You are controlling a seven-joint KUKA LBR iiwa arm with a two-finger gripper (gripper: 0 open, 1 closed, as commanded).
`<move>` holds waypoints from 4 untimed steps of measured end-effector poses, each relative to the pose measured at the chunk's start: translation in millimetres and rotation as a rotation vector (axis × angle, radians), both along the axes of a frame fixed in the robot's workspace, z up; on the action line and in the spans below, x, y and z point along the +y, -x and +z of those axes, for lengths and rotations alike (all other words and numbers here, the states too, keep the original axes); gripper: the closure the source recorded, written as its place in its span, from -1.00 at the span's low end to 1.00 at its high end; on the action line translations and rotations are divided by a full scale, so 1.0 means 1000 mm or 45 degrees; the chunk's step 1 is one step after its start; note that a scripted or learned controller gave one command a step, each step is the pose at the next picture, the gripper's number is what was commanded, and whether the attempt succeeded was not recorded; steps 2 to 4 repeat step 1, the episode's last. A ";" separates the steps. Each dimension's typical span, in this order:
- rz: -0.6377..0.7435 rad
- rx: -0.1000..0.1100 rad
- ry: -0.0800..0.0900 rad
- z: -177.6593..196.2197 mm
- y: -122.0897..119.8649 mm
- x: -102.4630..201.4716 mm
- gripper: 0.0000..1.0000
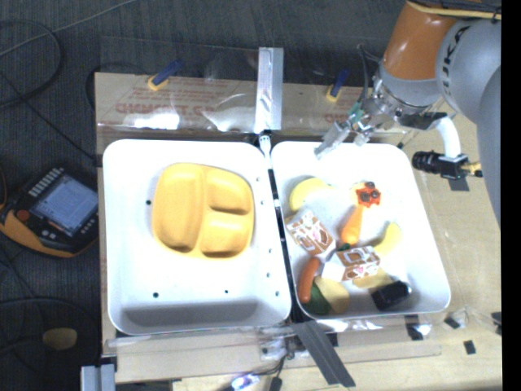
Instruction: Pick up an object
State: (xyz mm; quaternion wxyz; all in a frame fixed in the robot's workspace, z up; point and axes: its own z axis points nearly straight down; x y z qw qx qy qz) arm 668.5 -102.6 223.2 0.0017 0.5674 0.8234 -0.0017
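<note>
gripper (pixel 340 137) hovered at far rim of right bin (pixel 423 218), above pile, fingers spread, nothing between them. objects to pick lay in right bin: yellow ball (pixel 308 191), orange toy (pixel 356 217), banana (pixel 389 236), two patterned cubes (pixel 309 233), carrot (pixel 308 277), black block (pixel 391 295). yellow tray (pixel 203 208) sat alone in left bin (pixel 130 300). risk, as judged: items packed touching, so fingers could land on two at once or wedge against neighbour; ball likely to roll away from closing fingers; descent near rim could strike bin wall.
</note>
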 end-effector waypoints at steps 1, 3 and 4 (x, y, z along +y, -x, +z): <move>0.122 0.000 -0.005 -0.129 0.033 -0.012 -1.00; 0.122 0.000 -0.005 -0.129 0.033 -0.012 -1.00; 0.122 0.000 -0.005 -0.129 0.033 -0.012 -1.00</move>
